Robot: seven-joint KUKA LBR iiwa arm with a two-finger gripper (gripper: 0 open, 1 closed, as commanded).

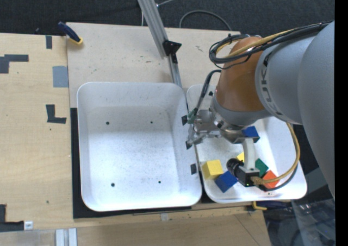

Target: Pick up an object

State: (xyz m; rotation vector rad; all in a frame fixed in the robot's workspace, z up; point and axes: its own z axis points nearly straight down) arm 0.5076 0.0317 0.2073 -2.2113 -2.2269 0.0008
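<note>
Now the gripper [193,130] hangs low over the left edge of the right bin [280,142], close to the left bin [130,147]. Whether it is wide or narrow I cannot tell. Nearer in the right bin lie a yellow block [212,168] and, just beside it, a blue block [225,181]. A green block [261,165] and an orange block [271,177] lie further right.

The arm [288,71] hangs over the right bin [292,188] containing a yellow block [212,168].
</note>
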